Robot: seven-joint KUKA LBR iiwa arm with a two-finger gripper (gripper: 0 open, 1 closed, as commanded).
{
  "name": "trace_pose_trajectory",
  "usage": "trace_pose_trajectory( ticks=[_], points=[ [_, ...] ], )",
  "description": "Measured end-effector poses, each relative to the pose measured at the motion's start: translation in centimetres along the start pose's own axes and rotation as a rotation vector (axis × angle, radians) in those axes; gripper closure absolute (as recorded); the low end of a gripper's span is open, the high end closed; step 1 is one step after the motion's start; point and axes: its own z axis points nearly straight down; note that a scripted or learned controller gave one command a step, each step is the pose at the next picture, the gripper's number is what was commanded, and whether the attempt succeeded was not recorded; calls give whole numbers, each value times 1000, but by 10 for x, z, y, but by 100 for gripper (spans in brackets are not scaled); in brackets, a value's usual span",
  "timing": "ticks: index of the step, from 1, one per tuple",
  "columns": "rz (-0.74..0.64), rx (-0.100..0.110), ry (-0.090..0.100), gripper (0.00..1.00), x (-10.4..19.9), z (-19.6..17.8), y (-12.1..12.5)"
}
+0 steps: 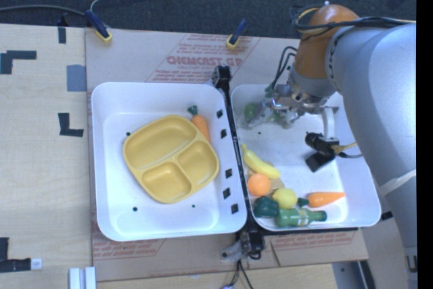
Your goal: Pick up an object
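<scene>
Dark carpet runs across the top, and below it we see a pale wooden bench (40,166) with black tape marks and a printed cardboard sheet (169,57) held by two blue-and-yellow clamps (99,27). On the cardboard two white bins sit side by side, touching along a black-clipped seam. The left bin (108,213) holds a yellow divided plate (170,158) lying flat and turned at an angle, with a small carrot (200,125) against the plate's upper right rim. The grey arm (379,78) comes in from the right, its orange band (321,44) above the wrist, and the gripper (276,113) sits low over the top part of the right bin (362,203). We cannot tell whether the gripper is released or clenched, and we see nothing clearly grasped. A pale green object (252,112) lies just beside the gripper on its left, near the seam; we cannot tell if they touch. The other pieces cluster at the bin's lower end, well apart from the gripper: a banana (260,162) near the seam, an orange ball (258,185) below it, a yellow ball (285,197), a dark green piece (265,206), a green bottle (301,216) lying on its side, and a second carrot (326,198) to the right.
</scene>
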Motion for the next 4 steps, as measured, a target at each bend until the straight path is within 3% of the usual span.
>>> trace_pose_trajectory(
  ticks=[4],
  points=[
    [4,-1,-6,0,3,0,0]
  ],
)
